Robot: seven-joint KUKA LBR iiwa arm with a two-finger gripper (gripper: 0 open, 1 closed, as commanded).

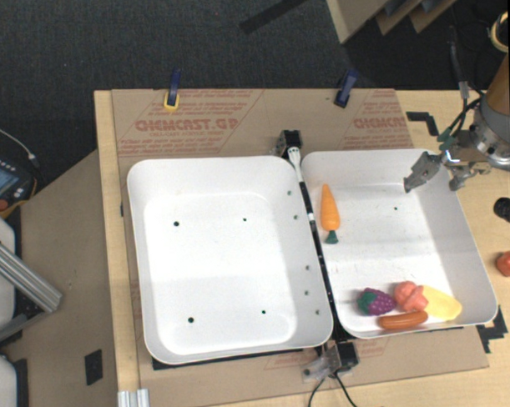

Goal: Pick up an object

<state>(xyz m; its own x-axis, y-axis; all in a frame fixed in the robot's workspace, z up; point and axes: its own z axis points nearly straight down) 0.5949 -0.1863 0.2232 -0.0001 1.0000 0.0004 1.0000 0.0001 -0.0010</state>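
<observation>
Bench: brown board (235,116) printed with red lettering, over dark carpet, clamped at the far edge by two blue clips. On it, two shallow white bins side by side, their inner rims touching along a black seam. Left bin (148,244): bare white floor with four small dark dots, open room throughout. Right bin (379,165): a carrot (329,207) lying lengthwise close to the inner rim, green tip toward the camera; broad clear floor around it. Near corner of that bin: a cluster touching one another, comprising purple grapes (376,302), an orange-pink piece (411,296) of uncertain shape, a yellow piece (443,304) and a red-orange sausage shape (402,321) against the near rim. Gripper (437,169): above the right bin's far right edge, two grey fingers spread apart, nothing between them. The arm is cut off at the frame's right.
</observation>
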